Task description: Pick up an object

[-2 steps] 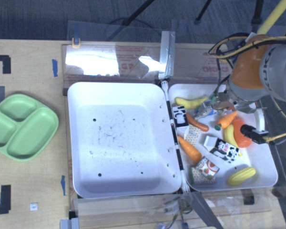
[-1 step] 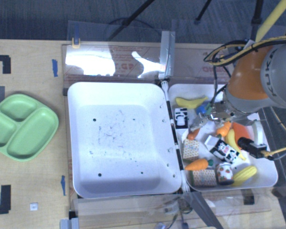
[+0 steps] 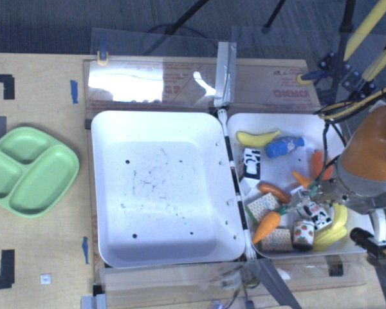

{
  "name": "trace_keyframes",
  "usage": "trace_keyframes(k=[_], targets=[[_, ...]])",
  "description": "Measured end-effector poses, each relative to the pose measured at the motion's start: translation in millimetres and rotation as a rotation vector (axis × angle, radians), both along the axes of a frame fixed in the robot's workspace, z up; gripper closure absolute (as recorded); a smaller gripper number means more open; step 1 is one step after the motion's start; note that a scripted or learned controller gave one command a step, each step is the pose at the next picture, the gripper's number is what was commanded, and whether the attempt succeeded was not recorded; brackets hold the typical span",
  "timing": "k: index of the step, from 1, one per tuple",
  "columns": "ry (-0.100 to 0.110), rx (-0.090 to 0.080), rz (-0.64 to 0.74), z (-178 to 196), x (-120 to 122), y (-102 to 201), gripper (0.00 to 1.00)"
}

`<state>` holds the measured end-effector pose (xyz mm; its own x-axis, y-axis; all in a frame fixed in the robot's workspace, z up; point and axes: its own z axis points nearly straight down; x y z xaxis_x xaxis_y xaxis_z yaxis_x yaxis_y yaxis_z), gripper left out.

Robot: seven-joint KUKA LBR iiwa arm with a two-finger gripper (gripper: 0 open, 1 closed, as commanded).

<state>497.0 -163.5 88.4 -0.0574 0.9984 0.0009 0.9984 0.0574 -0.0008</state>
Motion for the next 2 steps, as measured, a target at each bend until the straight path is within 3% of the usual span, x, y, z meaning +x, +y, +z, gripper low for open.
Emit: trace_keyframes(k=[1, 2], targets=[[-0.004, -0.001, -0.002, 10.5, 0.9, -0.8, 1.0], [-0.001, -0.001, -0.054, 136.4, 52.4, 70.8, 1.0]])
